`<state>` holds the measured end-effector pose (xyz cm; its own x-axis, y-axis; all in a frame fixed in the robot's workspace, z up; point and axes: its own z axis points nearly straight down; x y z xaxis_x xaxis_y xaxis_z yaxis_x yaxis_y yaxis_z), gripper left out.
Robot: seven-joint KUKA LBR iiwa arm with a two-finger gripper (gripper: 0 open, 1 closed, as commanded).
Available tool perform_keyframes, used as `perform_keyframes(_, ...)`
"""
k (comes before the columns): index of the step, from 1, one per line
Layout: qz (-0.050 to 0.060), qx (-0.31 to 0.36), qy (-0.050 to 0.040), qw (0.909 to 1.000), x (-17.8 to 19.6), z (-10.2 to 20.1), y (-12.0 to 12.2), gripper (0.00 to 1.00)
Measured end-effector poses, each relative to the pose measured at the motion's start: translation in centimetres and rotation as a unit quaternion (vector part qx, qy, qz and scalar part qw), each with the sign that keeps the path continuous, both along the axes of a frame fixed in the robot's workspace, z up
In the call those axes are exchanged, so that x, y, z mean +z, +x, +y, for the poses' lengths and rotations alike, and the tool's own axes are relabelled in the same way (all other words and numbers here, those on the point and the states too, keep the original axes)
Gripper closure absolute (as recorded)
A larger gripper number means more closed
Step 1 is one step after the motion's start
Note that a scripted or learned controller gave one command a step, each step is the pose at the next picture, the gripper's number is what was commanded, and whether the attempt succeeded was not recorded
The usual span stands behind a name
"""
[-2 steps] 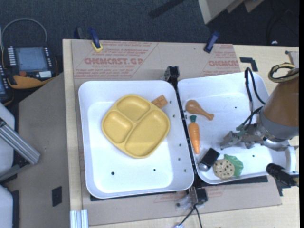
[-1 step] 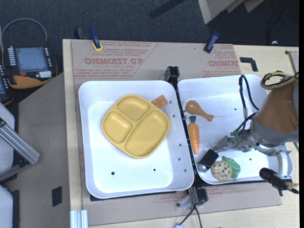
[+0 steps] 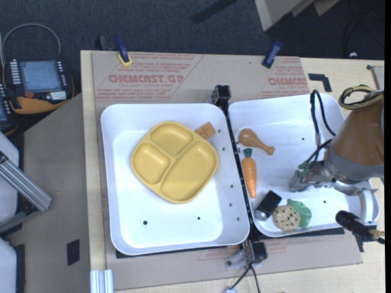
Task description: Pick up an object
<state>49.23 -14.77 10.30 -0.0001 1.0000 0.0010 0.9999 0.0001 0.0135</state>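
The tool [image 3: 303, 180] sits low in the right bin [image 3: 287, 112], right of the carrot [image 3: 250, 173] and above the cookie [image 3: 285, 217]; its state cannot be told.

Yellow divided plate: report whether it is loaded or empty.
Empty: the yellow divided plate shows three bare compartments, lying flat in the left bin.

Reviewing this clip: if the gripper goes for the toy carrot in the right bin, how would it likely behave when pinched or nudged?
The carrot looks like a smooth, stiff plastic toy, so probably light and rigid. Its long, tapered, rounded body may roll sideways if nudged, and a pinch near the narrow tip could slip off. It lies close to the right bin wall by the divider, which may crowd one finger of the gripper.
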Motion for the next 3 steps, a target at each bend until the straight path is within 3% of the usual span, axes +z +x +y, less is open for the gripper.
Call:
perform_keyframes(1,0.006,0.000,-0.0009,1.0000,5.0,0.9,0.5,1.00)
perform_keyframes(3,0.003,0.000,-0.0023,1.0000,15.2,0.1,2.1,1.00)
